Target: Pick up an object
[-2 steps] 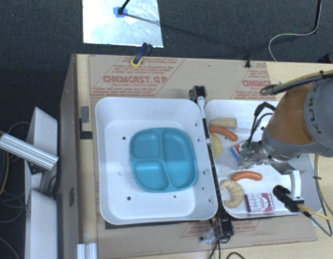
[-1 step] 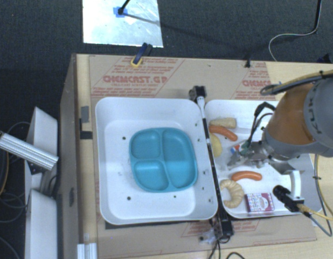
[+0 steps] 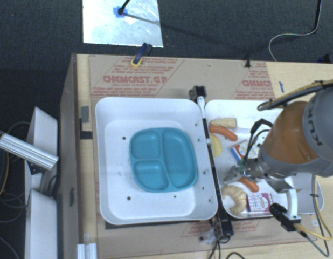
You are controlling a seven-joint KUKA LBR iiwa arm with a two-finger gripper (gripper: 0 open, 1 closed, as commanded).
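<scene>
Bench [image 3: 155, 72]: tan surface with red printed lettering, carrying two shallow white bins side by side. All places below are given relative to the left bin.

Left bin [image 3: 110, 144]: white, rounded corners, the largest container on the bench.

Right bin [image 3: 247, 109]: white, directly right of the left bin, their rims touching along a dark divider; much of it is covered by the arm.

Arm [image 3: 301, 136]: grey body with an orange band, well to the right of the left bin, over the right bin.

Blue tray [image 3: 162, 159]: teal, three compartments, lying flat at the middle of the left bin's floor.

Croissant [image 3: 235, 197]: pale tan pastry, just right of the left bin's lower right corner.

Pink packet [image 3: 259, 203]: small printed pack, right of the croissant and touching it.

Orange sausage [image 3: 224, 131]: lies aslant just right of the left bin's upper right side, below a pale wedge-shaped item [image 3: 222, 123].

Yellow item [image 3: 215, 144]: slim, banana-like, just beside the left bin's right rim.

Gripper [image 3: 237, 171]: dark metal, right of the left bin's lower half, low above the croissant; cannot tell whether the pincer is released or clenched. A second small orange piece [image 3: 249, 184] lies just beside it.
</scene>
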